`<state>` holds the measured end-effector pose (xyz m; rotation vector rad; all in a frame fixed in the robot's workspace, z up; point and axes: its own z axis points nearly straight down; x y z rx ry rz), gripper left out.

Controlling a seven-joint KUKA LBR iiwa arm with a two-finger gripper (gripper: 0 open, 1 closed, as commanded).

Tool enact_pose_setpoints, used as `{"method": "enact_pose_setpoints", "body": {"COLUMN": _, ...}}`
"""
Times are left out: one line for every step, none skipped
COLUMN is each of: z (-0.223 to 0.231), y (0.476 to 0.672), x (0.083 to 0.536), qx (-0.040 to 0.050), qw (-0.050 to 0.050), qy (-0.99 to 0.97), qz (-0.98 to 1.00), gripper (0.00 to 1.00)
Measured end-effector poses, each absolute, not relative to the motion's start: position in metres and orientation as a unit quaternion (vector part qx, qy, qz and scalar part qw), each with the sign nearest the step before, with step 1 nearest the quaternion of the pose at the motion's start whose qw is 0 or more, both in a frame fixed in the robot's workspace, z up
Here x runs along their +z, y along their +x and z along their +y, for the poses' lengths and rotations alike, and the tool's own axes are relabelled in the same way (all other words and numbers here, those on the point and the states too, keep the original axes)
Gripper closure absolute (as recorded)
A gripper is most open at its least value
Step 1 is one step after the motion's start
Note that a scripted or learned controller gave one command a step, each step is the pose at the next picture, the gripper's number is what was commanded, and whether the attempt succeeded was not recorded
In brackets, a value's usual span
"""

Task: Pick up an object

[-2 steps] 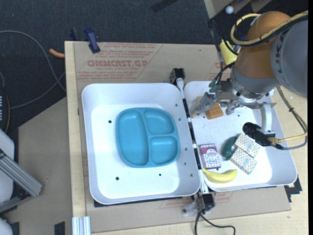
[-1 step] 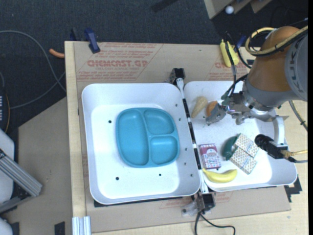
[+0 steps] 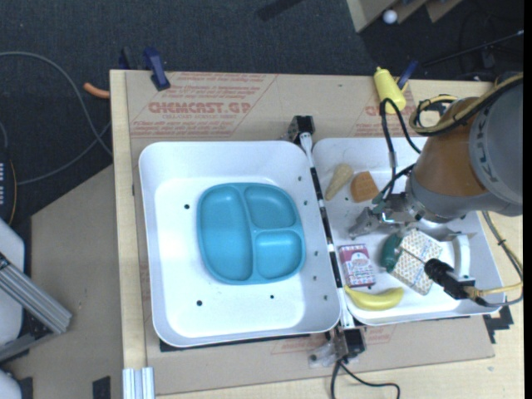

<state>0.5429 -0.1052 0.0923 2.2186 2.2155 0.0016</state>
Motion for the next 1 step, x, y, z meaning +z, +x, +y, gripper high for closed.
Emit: {"method": "enact_pose_setpoints", "body": {"z": -0.1168, "y": 0.5068, "x": 0.0843, "qx": -0.0003, "qw": -0.001, "qy": 0.708, "qz": 0.707, "gripper": 0.0}}
